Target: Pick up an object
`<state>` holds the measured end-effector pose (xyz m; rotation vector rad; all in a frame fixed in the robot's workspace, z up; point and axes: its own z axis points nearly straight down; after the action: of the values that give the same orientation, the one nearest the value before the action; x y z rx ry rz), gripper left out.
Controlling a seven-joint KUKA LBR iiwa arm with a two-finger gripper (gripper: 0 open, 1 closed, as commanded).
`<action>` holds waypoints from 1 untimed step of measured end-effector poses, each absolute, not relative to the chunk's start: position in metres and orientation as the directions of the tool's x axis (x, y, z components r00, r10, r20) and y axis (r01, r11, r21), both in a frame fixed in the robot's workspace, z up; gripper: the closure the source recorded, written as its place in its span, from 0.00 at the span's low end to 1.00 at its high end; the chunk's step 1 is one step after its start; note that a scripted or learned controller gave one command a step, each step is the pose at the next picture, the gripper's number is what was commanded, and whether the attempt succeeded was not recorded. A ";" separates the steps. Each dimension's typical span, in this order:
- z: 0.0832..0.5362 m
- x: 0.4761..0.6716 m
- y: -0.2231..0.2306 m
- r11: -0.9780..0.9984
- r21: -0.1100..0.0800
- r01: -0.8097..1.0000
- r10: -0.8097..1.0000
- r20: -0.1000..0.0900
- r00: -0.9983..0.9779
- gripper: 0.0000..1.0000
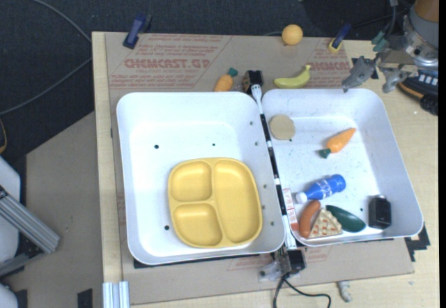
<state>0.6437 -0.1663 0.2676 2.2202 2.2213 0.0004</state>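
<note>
You see the grey metal two-finger gripper point(369, 74) spread open above the right shallow white plastic bin's point(397, 153) far rim, holding nothing.

Arm point(426, 21) cut off at right edge; end effector point(369, 73) finger state unclear

I can read red letters printed on the brown board point(174, 63) under the bins. At the top left they say "CHEMCAST GP". The same red words sit at the top right too, but there they are partly covered and blurry. Smaller red lines above them are too tiny for me to read.
</note>
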 end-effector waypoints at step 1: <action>0.102 0.610 -0.128 0.001 0.005 1.000 1.000 -0.001 -0.001 0.00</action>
<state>0.6098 -0.1284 0.1023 2.2172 2.2189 0.0044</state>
